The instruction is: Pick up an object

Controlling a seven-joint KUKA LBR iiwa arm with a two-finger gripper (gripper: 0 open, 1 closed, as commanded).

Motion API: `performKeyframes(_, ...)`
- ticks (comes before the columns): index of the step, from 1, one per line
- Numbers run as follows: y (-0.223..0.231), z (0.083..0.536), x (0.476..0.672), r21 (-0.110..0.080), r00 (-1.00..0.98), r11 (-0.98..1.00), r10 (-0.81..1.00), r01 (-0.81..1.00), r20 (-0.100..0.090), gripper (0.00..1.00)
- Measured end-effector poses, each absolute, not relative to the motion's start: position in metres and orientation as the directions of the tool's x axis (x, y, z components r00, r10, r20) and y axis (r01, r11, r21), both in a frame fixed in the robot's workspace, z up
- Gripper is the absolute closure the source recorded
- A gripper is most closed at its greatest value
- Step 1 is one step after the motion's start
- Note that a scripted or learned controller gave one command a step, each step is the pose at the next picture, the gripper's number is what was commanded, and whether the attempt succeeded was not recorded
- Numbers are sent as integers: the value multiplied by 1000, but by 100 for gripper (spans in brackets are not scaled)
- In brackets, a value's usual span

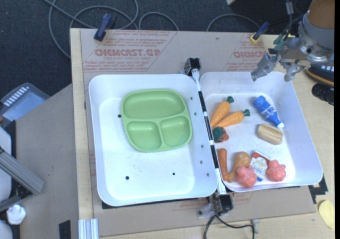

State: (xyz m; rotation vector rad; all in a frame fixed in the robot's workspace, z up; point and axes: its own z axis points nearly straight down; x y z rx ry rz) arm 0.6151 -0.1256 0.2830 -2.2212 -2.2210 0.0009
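Printed in red on the brown board point(159, 47) under the bins: "CHEMCAST G.P." at the far left, with smaller lines below it too fine to read; the same print partly shown at the far right, cut off behind the right bin. On the small carton point(259, 164) in the right bin, a red and white label, lettering too small to read.

Set on a light wooden bench point(58, 142), with dark carpet point(32, 25) beyond and grey cables point(74, 4) looping across it. Clipped to the board's far edge: a blue clamp point(103, 26) at the left and another blue clip point(260, 32) near the right. Joined at the middle by black clips, two white bins side by side. In the left bin point(106, 174), a green divided plate point(156, 119), three compartments, all bare. In the right bin point(303, 147), toy food: two carrots point(226, 114) lying slanted in the far left part, a strawberry point(220, 134) just near of them, a blue bottle point(267, 111) at far right, a bread roll point(270, 134) just near of it, a sausage point(222, 162) along the left wall, a brown potato-like piece point(241, 159) beside it, and two pink lumps point(260, 174) at the near edge flanking the carton.

Reaching in from the far right, grey arm with orange band point(322, 7) high in the corner. Gripper point(276, 72) hanging over the far rim of the right bin, tilted down, its two fingers point(260, 68) spread apart, nothing between them. Well clear of the bottle, nearest of the objects to it.
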Motion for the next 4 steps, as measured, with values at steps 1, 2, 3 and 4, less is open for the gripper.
performKeyframes(1, -167, 169, 638, -2, 1, -1, 1000, 1000, 0, 0)
performKeyframes(2, -188, 88, 643, -3, 1, -1, 1000, 1000, 0, 0)
performKeyframes(3, -189, 100, 644, 2, 1, -1, 1000, 1000, -1, 100)
performKeyframes(4, -164, 167, 609, 0, 0, 0, 1000, 1000, 0, 100)
